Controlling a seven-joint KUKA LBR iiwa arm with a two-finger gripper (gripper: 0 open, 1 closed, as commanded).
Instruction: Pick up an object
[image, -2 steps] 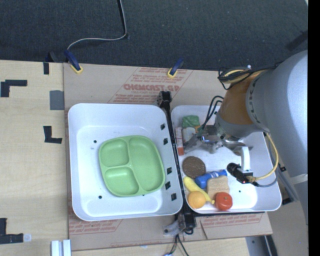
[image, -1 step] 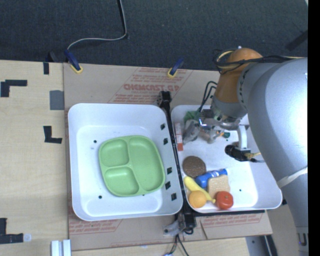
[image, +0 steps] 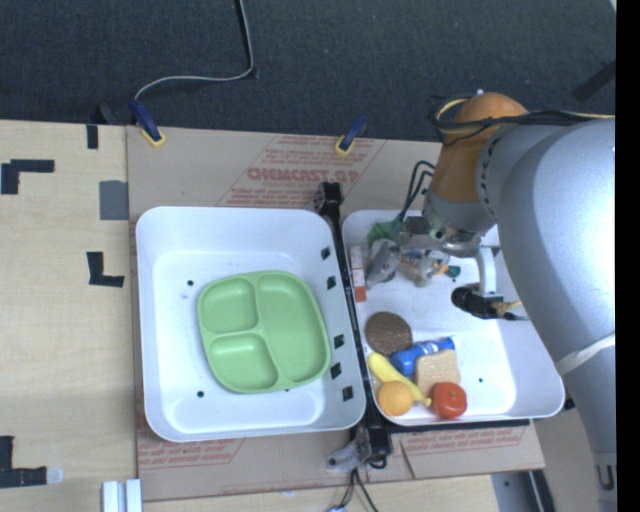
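Now the arm is down in the right bin (image: 520, 385), and nothing is lifted yet.

Gripper (image: 405, 262) hangs low at the bin's far end, near the divider, with something green (image: 381, 234) just beside it — I cannot tell whether the fingers are wide or closed, and no object shows between them. Candidates sit bunched at the near end: a brown round cookie-like disc (image: 388, 330), a blue item (image: 410, 358), a slice of bread (image: 438, 369), a banana (image: 381, 367), an orange (image: 396, 398) and a red tomato (image: 450, 401), all touching or nearly so. Over in the left bin (image: 160, 300) rests a green divided plate (image: 264, 330). By my read, the pick itself is all left to do: close on something, then raise it clear.
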